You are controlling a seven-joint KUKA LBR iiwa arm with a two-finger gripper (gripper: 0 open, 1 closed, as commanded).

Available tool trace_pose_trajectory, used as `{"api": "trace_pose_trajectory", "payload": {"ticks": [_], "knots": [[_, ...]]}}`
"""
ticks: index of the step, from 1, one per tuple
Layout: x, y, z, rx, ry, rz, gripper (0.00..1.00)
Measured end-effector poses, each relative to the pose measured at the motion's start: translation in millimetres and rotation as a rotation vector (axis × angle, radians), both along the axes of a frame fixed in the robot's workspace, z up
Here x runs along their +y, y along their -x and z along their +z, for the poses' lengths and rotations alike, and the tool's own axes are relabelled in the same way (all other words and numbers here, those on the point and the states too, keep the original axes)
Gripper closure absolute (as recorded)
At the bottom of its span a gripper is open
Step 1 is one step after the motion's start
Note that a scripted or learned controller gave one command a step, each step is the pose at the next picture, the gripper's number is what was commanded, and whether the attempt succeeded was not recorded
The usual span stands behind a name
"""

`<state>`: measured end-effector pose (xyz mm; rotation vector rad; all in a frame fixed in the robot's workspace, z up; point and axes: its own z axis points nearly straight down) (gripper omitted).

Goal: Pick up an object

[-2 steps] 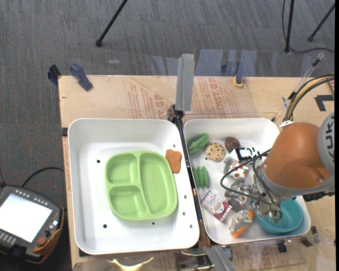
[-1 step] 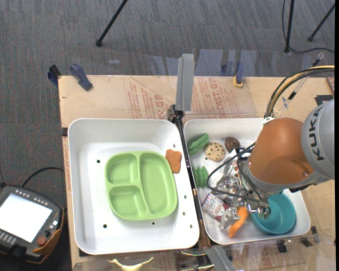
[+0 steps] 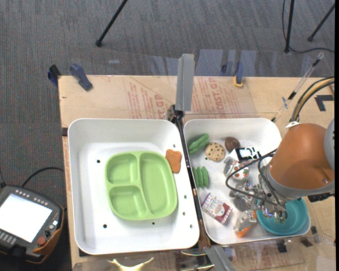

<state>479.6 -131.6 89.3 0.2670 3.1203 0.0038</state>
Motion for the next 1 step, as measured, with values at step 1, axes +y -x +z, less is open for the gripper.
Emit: {"api": "trace_pose_trajectory", "payload": {"ticks": [1], "knots": [[-8.3, -67.5, -1.8, 0.008, 0.001, 0.057, 0.0]]}}
